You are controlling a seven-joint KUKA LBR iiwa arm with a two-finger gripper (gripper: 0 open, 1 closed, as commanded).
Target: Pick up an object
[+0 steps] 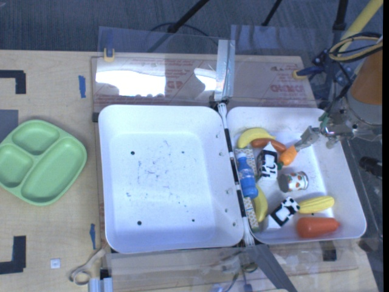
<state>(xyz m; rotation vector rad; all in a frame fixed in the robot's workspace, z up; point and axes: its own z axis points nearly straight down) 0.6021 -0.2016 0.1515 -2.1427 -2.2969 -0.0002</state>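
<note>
Reaches in from the right with the grey arm (pixel 364 111), placing the end effector (pixel 307 139) low over the far right part of the right bin (pixel 352 187). Cannot tell how wide or narrow the end effector stands; too blurred and small. Shows nothing clearly gripped in it.

Just beside the end effector's tip, toward the bin's middle: a small orange piece (pixel 288 155). Cannot tell whether touching or apart.

Along the right bin's left wall: a blue bottle (pixel 246 174), lying lengthwise, with a yellow banana (pixel 261 207) just beyond its near end. At the far left corner of that bin: a second banana (pixel 252 136), curved, with an orange-red carrot shape (pixel 267 143) against it. Between bottle and bin middle: a black-and-white block (pixel 268 164). At the middle: a round grey-and-brown item (pixel 295 181).

Toward the near edge of the right bin: another black-and-white piece (pixel 284 212), a yellow oblong item (pixel 316 204) beside it, and a red-orange oblong item (pixel 316 225) nearest the near right corner.

Beside it on the desk (pixel 42 84), touching along the shared wall: the left bin (pixel 121 120), white with faint blue scribbles on its floor.

Near the desk's left edge, well apart from both bins: a green divided plate (pixel 39 161). Behind the bins, along the desk's far edge: a clear upright panel (pixel 158 72).
</note>
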